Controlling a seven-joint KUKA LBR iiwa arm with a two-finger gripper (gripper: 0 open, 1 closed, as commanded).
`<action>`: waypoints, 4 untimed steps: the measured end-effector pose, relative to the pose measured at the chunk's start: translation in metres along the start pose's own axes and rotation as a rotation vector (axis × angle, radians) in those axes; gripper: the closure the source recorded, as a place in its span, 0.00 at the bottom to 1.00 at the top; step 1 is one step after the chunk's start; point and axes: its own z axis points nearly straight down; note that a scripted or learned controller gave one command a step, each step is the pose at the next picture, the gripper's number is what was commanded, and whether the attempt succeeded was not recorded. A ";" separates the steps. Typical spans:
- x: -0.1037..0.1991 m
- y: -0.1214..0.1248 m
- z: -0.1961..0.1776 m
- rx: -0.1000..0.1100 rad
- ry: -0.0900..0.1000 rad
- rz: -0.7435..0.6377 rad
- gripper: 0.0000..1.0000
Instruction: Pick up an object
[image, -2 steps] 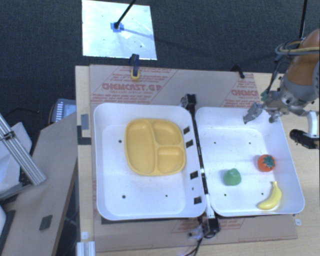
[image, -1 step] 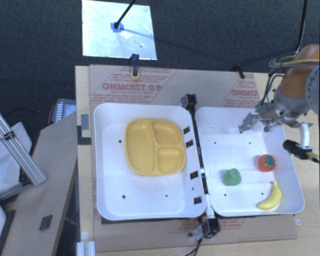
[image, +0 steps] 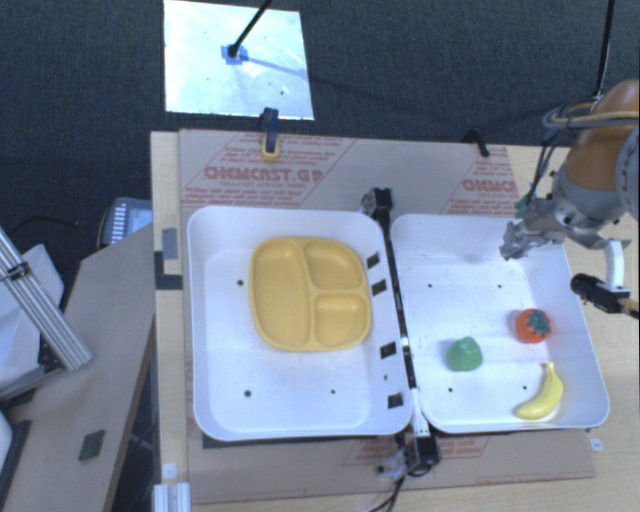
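Over the right bin's 1 o'clock corner, your gripper hovers; grip state unclear.
Banana lies at 5 o'clock, long axis running 1-to-7.

Two bins sit side by side on the tabletop, touching along their inner edges. The left bin holds a divided tray near its middle. The right bin holds three things in its near right part: a toy tomato by the right wall, a toy pepper to its left and slightly nearer, and a toy banana in the near right corner, just in front of the tomato. The gripper hangs over the right bin's far right corner, well behind the three toys.
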 end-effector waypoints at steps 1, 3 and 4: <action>0.003 0.005 -0.065 -0.003 0.000 -0.002 1.00; 0.057 -0.012 -0.110 0.004 0.004 -0.006 1.00; 0.101 -0.022 -0.101 0.006 0.003 -0.006 1.00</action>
